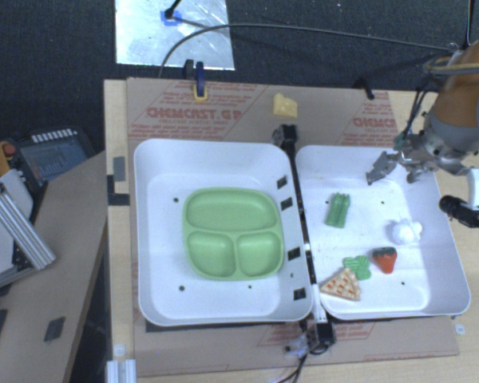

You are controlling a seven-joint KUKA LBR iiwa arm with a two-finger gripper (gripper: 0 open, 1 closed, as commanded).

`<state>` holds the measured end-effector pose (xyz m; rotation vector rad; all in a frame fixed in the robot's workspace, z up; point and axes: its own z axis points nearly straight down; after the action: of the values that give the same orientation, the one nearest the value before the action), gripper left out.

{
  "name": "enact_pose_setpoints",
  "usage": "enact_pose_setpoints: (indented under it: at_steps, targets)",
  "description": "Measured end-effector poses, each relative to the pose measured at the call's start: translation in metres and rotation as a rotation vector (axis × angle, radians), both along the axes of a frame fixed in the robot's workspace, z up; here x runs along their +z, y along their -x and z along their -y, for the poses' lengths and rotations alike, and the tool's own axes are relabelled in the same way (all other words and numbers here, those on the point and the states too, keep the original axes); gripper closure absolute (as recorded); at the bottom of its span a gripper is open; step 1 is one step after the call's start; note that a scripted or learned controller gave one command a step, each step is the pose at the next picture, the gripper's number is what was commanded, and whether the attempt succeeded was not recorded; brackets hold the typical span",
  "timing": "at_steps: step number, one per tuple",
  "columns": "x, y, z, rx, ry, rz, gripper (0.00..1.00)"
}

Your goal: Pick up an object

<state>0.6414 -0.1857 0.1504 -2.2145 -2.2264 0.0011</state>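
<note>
The right bin [431, 294] holds several small toys: a green ribbed piece [338, 211], a white lump [403, 231], a red strawberry [385, 259], a small green leafy piece [356, 266] and a pizza slice [341, 285]. My gripper [393, 172] hangs over the bin's far right corner, above and to the right of the green ribbed piece. Its fingers are spread open and nothing sits between them. The white lump lies below the gripper, a short way toward the front.
The left bin [156, 166] holds a green divided plate [231, 234]. A black hinge strip [297, 222] runs between the bins. A yellow block [285, 105] lies on the cardboard behind them. Electronics and a metal rail [20, 230] stand at the far left.
</note>
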Motion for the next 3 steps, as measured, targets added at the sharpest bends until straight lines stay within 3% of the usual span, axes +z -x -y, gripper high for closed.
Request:
enact_pose_setpoints:
  at_steps: [1, 2, 3]
  targets:
    - [-0.045, 0.004, 0.007, -0.004, 0.001, 0.000, 0.00]
    - [-0.031, 0.002, 0.007, -0.002, 0.002, 0.008, 1.00]
    - [0.033, 0.005, 0.007, -0.003, 0.003, 0.010, 1.00]
